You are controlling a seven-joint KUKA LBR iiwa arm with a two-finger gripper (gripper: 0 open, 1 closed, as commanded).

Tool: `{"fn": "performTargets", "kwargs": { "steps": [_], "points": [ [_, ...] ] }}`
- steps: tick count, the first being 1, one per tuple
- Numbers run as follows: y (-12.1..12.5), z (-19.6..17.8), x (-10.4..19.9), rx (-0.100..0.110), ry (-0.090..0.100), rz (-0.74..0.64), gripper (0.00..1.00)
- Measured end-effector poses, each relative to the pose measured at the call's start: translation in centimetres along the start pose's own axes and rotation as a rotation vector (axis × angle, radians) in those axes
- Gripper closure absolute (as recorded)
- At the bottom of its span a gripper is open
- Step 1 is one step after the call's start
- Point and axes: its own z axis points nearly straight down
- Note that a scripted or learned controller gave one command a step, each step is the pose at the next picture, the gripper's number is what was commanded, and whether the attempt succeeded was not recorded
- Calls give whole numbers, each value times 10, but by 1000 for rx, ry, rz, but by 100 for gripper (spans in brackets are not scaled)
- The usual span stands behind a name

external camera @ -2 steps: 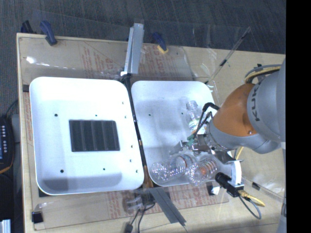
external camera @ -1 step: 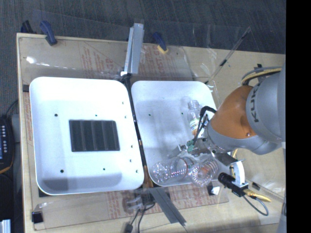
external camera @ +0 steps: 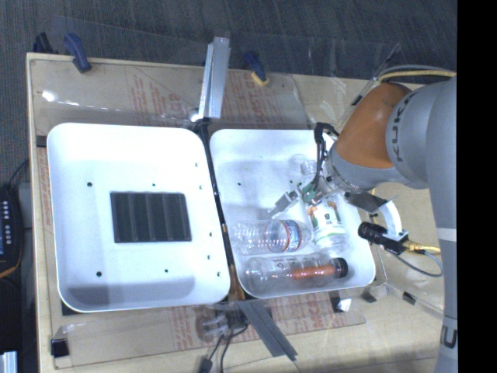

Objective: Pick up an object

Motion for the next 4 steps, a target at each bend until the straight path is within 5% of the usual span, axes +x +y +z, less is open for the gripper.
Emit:
{"fn": "performTargets", "kwargs": {
  "steps": [1, 2, 3, 4],
  "points": [
    [-41, 19, 22, -38, -23, -97, 0],
    [-41, -41, 55, 1, 2, -113, 0],
    [41, 31, 60, 3, 4, -69, 0],
    [43, 19, 61, 0, 2, -75, 100]
  ]
}}
